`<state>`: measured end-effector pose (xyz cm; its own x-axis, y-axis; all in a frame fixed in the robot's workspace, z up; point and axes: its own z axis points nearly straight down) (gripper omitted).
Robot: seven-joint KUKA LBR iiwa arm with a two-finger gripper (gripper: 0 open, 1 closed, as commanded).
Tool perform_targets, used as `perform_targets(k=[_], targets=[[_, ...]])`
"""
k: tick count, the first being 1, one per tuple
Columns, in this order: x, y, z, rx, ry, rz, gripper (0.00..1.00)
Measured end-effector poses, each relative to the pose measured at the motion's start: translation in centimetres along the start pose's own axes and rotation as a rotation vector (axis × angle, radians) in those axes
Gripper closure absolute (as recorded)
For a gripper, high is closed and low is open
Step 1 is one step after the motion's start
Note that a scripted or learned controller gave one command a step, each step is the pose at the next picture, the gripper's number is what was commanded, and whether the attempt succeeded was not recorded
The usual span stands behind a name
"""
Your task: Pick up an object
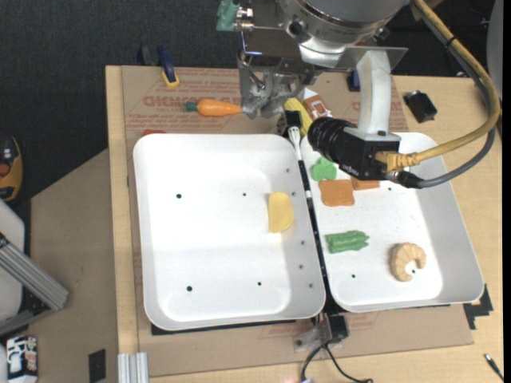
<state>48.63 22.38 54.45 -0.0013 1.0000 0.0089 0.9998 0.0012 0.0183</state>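
- Objects to pick from: a pale yellow piece (280,212) sits alone in the left bin (200,294), over toward its right wall.
- The right bin (447,254) has a green piece (346,242), a croissant-looking thing (408,261), an orange block (336,193) and a smaller green bit (323,169).
- A toy carrot (214,108) lies outside the bins on the cardboard sheet (128,134) covering the desk, behind the left bin.
- The gripper (259,102) hangs over the back edge of the cardboard, just right of the carrot; can't tell if the fingers are open or closed, way too cluttered there.
- Dark carpet (64,22) surrounds the desk, and yellow cables (471,138) loop in on the right.
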Motion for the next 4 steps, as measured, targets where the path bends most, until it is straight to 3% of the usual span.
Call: perform_targets(k=[1,2,3,4], targets=[[-0.1,-1.3,16.9,0.036,-0.017,0.002,1.00],[0.0,-0.7,0.0,0.000,0.000,0.000,1.00],[-0.1,-1.2,15.6,0.035,-0.017,0.002,1.00],[0.0,-0.7,3.6,0.004,-0.002,0.000,1.00]])
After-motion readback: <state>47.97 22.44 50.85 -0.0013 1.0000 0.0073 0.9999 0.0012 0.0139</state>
